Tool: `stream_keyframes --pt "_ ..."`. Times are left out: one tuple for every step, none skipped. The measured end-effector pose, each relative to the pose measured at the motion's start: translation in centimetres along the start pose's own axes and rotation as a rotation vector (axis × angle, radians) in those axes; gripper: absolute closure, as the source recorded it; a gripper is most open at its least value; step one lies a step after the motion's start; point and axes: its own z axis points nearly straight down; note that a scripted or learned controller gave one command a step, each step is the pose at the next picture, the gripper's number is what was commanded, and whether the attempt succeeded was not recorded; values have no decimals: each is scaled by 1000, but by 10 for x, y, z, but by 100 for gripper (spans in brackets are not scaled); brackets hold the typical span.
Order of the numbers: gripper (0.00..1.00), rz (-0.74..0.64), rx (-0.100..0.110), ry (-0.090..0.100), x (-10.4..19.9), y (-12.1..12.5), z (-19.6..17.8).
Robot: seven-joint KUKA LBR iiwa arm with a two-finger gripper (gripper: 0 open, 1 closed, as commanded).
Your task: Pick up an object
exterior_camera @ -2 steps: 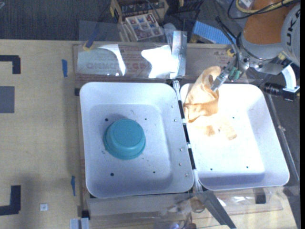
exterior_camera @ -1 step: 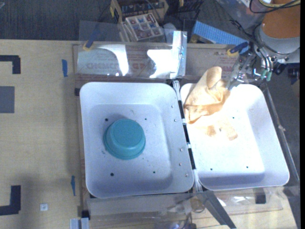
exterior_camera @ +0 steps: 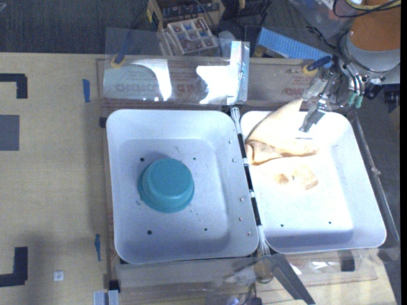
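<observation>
1. My gripper [exterior_camera: 310, 121]: above the right bin's [exterior_camera: 331, 234] far edge; whether it is apart or together, I cannot tell.
2. Cloth [exterior_camera: 280, 135]: limp, draped in that bin; may slip.
3. Bowl [exterior_camera: 166, 183]: upturned in the left bin [exterior_camera: 127, 234], well apart.

Bright overhead light, right bin [exterior_camera: 356, 227] glaring to near white, foil strip [exterior_camera: 168, 81] reflecting, slightly soft focus

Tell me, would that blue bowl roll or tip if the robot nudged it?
Probably not. The bowl sits upside down in the left bin, wide rim down, so it would likely slide rather than roll. Its smooth, rounded sides look slippery for the gripper.
</observation>
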Motion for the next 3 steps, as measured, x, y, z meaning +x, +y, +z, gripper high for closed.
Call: stream_keyframes --pt "0 17 0 5 38 13 97" --pt "0 441 -1 -3 25 8 160" --pt "100 440 -5 -10 23 9 147"
